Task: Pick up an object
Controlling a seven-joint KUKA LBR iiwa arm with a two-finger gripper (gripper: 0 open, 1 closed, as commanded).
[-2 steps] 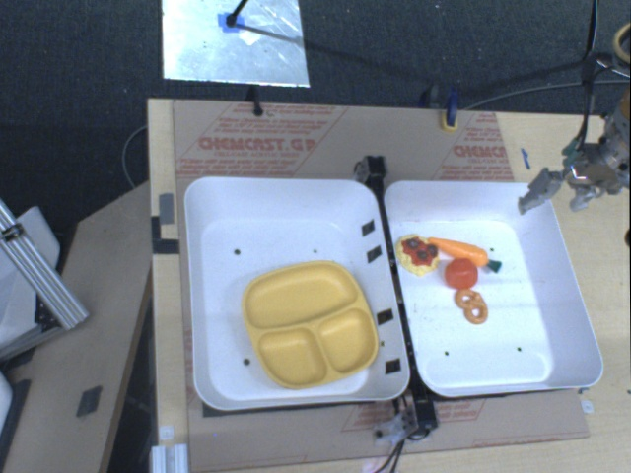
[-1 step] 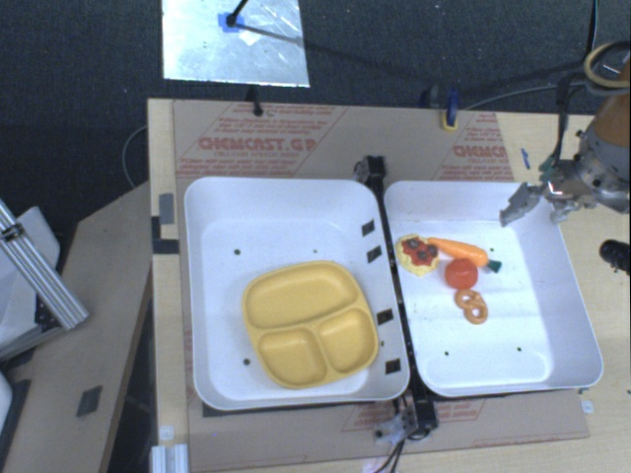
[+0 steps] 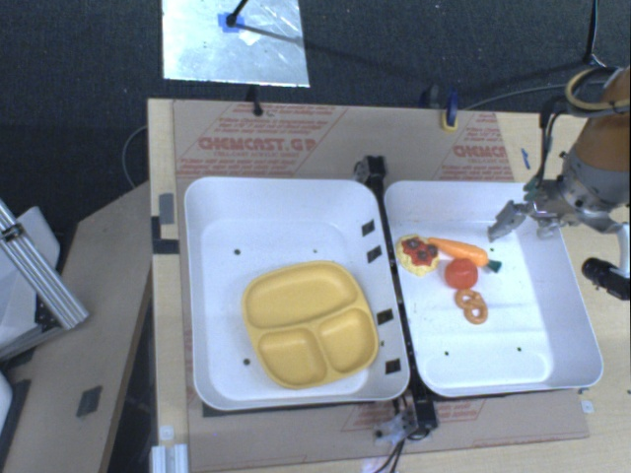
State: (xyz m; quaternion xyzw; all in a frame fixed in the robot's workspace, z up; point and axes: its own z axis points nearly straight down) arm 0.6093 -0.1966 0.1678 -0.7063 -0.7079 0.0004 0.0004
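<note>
Overhead, camera view: two bins. Left bin [image 3: 212, 264] contains one yellow divided tray [image 3: 310, 322]. Right bin [image 3: 552, 343] contains four items: one carrot [image 3: 459, 250], one tomato [image 3: 460, 273], one pretzel [image 3: 473, 306], one small pizza piece [image 3: 418, 254]. Gripper [image 3: 521, 220] hangs above the right bin's far edge, fingers spread, holding nothing.

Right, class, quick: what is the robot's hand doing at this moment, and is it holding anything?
Hand: over the right bin's far right side, apart from the toys; whether open or closed cannot be told.
</note>
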